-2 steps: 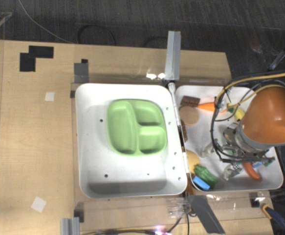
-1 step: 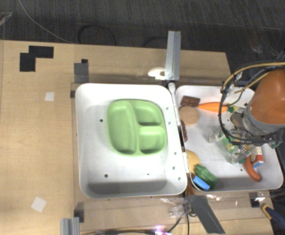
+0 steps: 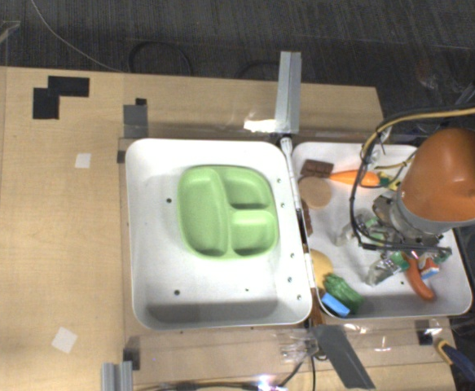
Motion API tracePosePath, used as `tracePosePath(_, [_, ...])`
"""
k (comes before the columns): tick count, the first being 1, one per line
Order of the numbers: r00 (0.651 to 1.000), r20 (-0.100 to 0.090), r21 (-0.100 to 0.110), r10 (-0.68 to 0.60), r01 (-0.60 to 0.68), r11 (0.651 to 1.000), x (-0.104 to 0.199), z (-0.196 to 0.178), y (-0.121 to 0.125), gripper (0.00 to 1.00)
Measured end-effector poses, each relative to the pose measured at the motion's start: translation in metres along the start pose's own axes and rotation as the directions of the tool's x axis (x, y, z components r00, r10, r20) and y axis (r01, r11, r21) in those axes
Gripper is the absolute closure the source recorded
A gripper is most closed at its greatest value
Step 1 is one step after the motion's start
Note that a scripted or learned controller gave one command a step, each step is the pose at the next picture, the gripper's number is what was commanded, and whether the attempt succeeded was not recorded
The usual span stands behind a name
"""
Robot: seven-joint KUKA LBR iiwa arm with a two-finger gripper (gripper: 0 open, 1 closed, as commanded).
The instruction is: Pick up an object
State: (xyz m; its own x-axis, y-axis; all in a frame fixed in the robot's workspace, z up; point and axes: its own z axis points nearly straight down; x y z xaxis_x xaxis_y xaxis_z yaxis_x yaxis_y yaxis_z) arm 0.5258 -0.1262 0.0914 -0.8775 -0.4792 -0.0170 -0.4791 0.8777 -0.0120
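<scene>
1. Nearest the camera's lower edge, at about 5 o'clock in the frame, a green item (image 3: 340, 286) and a blue item (image 3: 335, 304) are seen lying touching each other in the near-left corner of the right bin (image 3: 463, 298). Risk: both sit close to the bin wall, so a descent there is judged likely to strike the rim.
2. Just beside them, a yellow object (image 3: 321, 261) is seen against the divider. Same wall risk is judged.
3. At 4 o'clock, the gripper (image 3: 389, 265) is seen low in the right bin, over a red-orange item (image 3: 420, 281) with green and white scraps around it. Whether anything is clamped cannot be told; the wrist hides it.
4. Risk: the clutter there is tight, so a neighbour is judged likely to be nudged or a partial hold lost on lifting.
5. Farther, at 3 o'clock, a carrot (image 3: 359, 177), a tan disc (image 3: 315, 192) and a brown block (image 3: 316, 169) are seen at the far-left end; cables (image 3: 363, 198) hang near the carrot and might snag.
6. At 9 o'clock, a green tray (image 3: 225, 210) is seen lying in the left bin (image 3: 151, 300), well apart.
</scene>
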Motion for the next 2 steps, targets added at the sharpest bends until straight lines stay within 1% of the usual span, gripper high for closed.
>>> tracePosePath(1, [0.959, -0.002, -0.006, -0.283, 0.283, 0.959, -0.069, 0.004, -0.064, 0.00])
tracePosePath(2, [0.940, -0.005, -0.005, -0.340, 0.340, 0.940, -0.011, 0.002, -0.076, 0.00])
